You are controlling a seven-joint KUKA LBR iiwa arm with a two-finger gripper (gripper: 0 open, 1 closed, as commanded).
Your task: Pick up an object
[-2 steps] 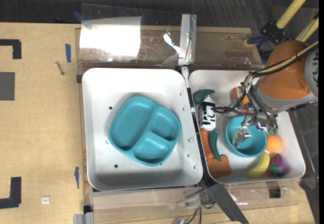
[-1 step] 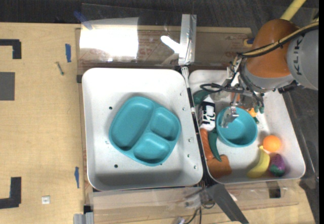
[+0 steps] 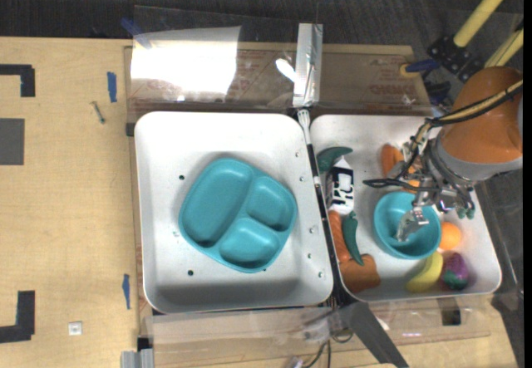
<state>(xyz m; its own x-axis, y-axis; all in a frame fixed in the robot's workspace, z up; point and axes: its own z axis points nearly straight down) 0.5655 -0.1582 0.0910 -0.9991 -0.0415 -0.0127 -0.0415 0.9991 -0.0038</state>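
Right of frame, gripper (image 3: 413,221) hangs over teal bowl (image 3: 405,229) in right bin (image 3: 490,275); grip state: cannot tell. Bowl looks light, stiff, slick plastic; best grabbed by rim. Banana (image 3: 426,272) sits just below.

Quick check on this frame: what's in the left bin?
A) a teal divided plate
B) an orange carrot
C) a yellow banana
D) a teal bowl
A: the teal divided plate lies alone in the left bin, while the teal bowl and the banana sit in the right bin.
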